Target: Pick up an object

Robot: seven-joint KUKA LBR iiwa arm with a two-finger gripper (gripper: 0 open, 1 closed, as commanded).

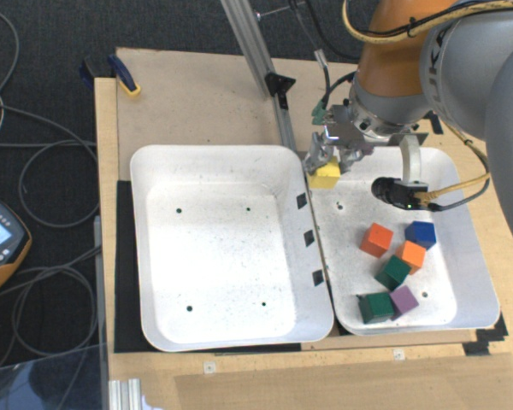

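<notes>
A small yellow block hangs at the tips of my gripper, over the upper left corner of the right bin, close to the divide between the bins. The fingers are shut on the yellow block from both sides. Lower in the right bin lie several more blocks: an orange one, a blue one, a smaller orange one, a green one, a dark green one and a purple one. The arm's orange band rises above the wrist.
The left bin lies beside the right one, its white floor speckled. A slanted metal rail crosses above the bins' shared corner. A black cabled part hangs off the wrist over the right bin. Cables lie on the floor at left.
</notes>
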